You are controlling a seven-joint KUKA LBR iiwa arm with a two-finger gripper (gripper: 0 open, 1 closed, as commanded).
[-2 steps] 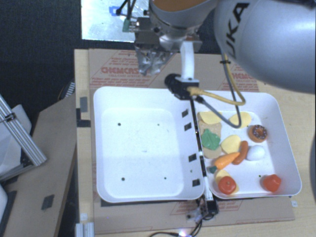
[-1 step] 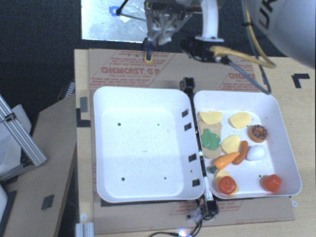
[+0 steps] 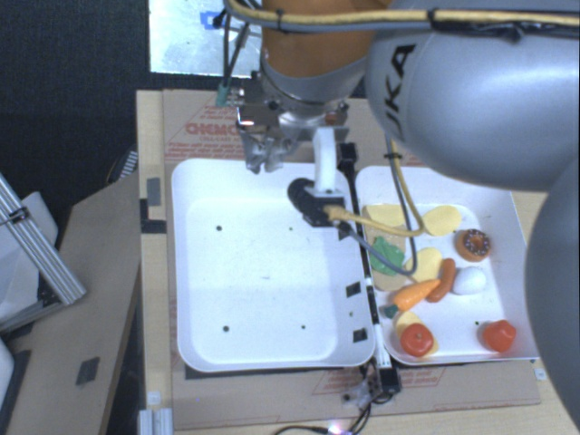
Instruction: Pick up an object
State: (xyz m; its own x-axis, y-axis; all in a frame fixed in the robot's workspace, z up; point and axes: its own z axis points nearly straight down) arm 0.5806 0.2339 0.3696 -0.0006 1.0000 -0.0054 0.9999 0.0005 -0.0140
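Claw, state impossible to tell, hangs above the far rim of the left bin. Judged step: reaching out; next it needs to cross right of that bin toward the carrot.

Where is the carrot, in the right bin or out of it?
In: the carrot lies inside the right bin, among the other toy foods.

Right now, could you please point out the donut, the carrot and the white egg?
donut (image 3: 473, 244), camera view, on its sprinkled top.
carrot (image 3: 416, 292), camera view, mid-body.
white egg (image 3: 468, 281), camera view, centre of shell.
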